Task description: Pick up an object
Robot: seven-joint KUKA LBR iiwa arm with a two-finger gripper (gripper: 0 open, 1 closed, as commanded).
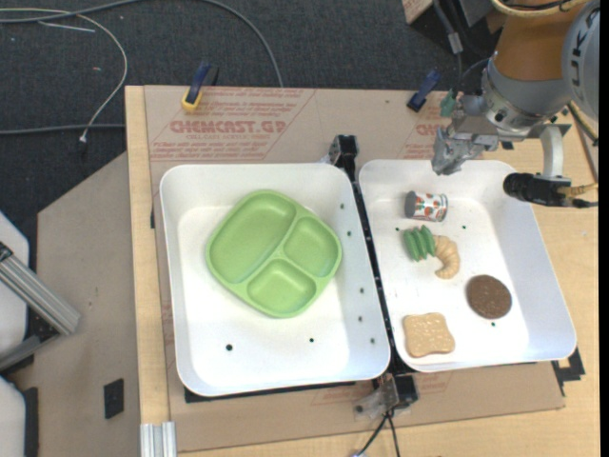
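The right bin point(533, 255) holds a small can with a red and white label point(425, 206) lying on its side. Below it lie a green pea pod point(418, 244) and a tan croissant point(446, 257) side by side. A brown round cookie point(489, 296) and a tan square cracker point(427, 334) lie nearer the front. My gripper point(448, 159) hangs over the bin's back edge, above and a little right of the can, apart from it. Nothing shows between its fingers.
The left bin point(190, 331) holds a green divided plate point(274, 252). Black clamps point(343, 149) sit between the bins at the back and front. Blue clips point(199, 83) pin the cardboard sheet at the rear. Cables run over the dark floor behind.
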